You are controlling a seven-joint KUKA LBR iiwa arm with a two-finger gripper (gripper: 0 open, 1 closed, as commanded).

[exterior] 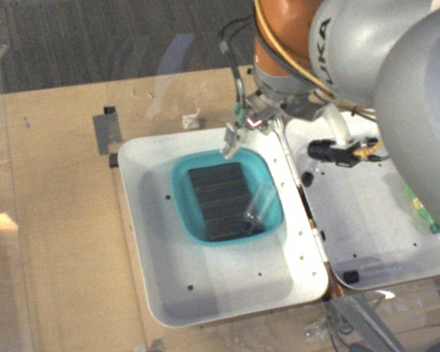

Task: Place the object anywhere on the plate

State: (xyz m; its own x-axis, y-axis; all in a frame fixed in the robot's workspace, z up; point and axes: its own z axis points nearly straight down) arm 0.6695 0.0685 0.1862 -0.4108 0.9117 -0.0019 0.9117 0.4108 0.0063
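A teal square plate [184, 187] sits in the left white bin [224, 292]. A black ridged rectangular object [218, 199] lies flat on the plate and covers most of its middle. A small clear plastic item [260, 203] rests at the plate's lower right, overlapping the black object's corner. My gripper [233, 138] hovers just above the plate's upper right corner, apart from both things, and I see nothing between its fingers.
The right white bin [379, 265] lies under the arm, with a green thing [420, 210] at its right side, partly hidden by the arm. The divider between the bins [305, 215] runs just right of the plate.
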